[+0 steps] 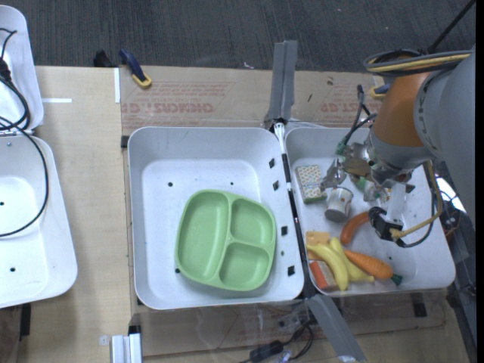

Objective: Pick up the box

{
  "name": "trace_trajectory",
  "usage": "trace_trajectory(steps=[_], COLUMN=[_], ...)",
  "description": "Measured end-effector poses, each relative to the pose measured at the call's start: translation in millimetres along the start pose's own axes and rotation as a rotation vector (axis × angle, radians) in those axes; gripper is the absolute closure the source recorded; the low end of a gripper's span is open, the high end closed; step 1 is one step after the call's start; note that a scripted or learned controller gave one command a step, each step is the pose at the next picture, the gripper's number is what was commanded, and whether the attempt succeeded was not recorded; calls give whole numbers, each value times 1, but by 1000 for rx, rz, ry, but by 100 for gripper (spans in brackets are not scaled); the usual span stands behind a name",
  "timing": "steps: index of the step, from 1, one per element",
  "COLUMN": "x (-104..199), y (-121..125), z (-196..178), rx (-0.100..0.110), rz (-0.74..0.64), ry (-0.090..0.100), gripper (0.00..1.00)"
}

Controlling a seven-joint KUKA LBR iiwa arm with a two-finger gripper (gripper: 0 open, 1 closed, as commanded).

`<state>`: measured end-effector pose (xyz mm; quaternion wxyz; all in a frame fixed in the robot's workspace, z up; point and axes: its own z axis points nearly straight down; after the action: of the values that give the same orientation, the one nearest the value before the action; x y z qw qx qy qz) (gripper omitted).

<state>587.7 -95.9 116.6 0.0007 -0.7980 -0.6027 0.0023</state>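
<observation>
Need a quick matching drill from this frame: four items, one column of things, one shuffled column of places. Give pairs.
Things:
1. green three-compartment plastic plate
2. yellow banana
3. small patterned flat box
4. blue-and-yellow clamp

Places:
A. on the bench beyond the bins
B. near front wall of the right white bin
C. in the left white bin
D. right bin, by the divider, far half

Pairs: 1-C, 2-B, 3-D, 4-A

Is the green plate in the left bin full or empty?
Empty: the green plate in the left bin shows three bare compartments.
</observation>
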Motion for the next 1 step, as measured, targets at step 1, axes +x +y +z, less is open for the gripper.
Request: trace_trajectory(steps=[1], x=[-3], y=[-5], z=[21], rx=[-5], rz=[135], ry=[7], gripper=[0])
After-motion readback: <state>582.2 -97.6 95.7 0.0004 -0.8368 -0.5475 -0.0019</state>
